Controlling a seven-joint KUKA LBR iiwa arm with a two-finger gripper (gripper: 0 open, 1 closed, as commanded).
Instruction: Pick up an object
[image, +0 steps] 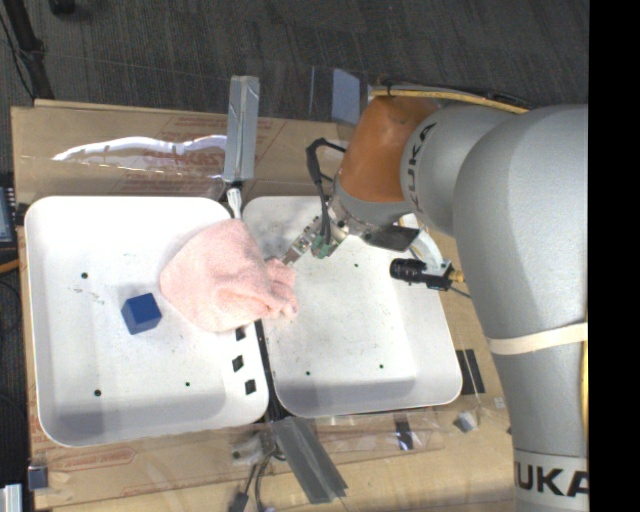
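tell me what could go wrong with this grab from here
1. The pink cloth drapes over the divider between the left bin and right bin, so a pull could drag or snag it on the rim.
2. The tool sits by the cloth's edge; a pinch there may catch just a thin fold and slip.
3. The blue cube lies close to the cloth and might get nudged.

Left of your pincer (300, 247) a cloth (228, 277) drapes over both bins' shared edge; a cube (142, 312) sits farther left.
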